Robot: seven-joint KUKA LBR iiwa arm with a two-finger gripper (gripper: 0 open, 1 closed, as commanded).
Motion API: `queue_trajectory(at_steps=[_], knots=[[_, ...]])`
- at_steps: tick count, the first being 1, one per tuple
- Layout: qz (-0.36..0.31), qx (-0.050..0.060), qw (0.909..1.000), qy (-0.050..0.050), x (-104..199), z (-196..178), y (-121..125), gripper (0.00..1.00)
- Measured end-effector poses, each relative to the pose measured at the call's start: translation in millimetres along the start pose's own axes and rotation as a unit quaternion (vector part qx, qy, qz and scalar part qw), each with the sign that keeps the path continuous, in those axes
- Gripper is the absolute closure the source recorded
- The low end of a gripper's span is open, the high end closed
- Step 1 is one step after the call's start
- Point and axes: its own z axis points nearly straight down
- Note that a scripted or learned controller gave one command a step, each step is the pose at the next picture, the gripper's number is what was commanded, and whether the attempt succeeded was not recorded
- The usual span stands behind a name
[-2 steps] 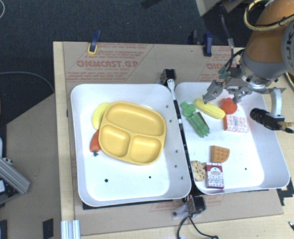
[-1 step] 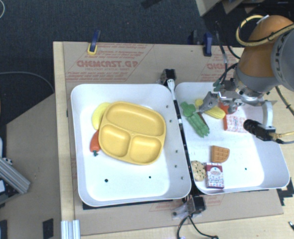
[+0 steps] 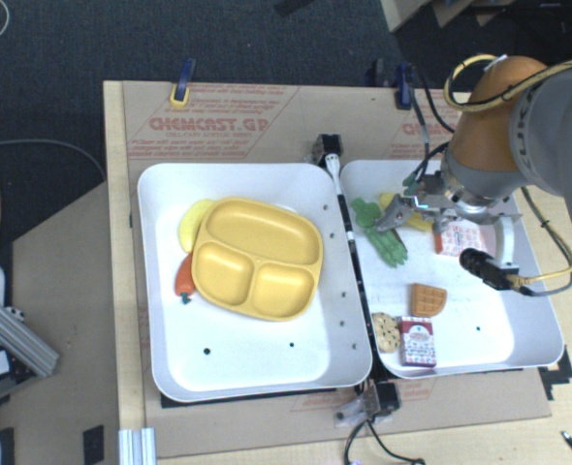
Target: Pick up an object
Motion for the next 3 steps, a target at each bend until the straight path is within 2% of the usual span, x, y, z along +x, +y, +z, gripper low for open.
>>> queue_trajectory(at_steps=[1,2,3], knots=[[-0.001,-0.005,1.0000,0.001,2,13,4,0.00],[-0.001,-0.009,1.0000,0.001,2,0,6,1.00],[-0.001,-0.005,1.0000,-0.002,-1,-64,8,1.00]])
